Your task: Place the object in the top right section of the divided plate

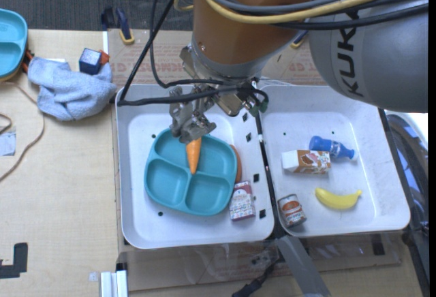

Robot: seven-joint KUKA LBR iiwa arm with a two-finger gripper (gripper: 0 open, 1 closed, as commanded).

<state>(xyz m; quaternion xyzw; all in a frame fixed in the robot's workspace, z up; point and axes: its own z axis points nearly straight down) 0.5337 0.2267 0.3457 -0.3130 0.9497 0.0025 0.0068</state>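
A teal divided plate (170, 183) lies in the left white bin (136, 221). An orange carrot (193, 155) hangs point down over the plate's upper middle, at the ridge beside the upper right section. My gripper (193, 129) is straight above it, shut on the carrot's top end. The big orange and grey arm fills the upper right and hides the bin's back wall.
A small red and white carton (241, 202) and a brown disc edge (236, 161) sit by the plate's right rim. The right bin (388, 221) holds a banana (338, 198), a can (291, 211), a milk carton (306, 161) and a blue bottle (332, 148). A grey cloth (68, 89) lies outside, left.
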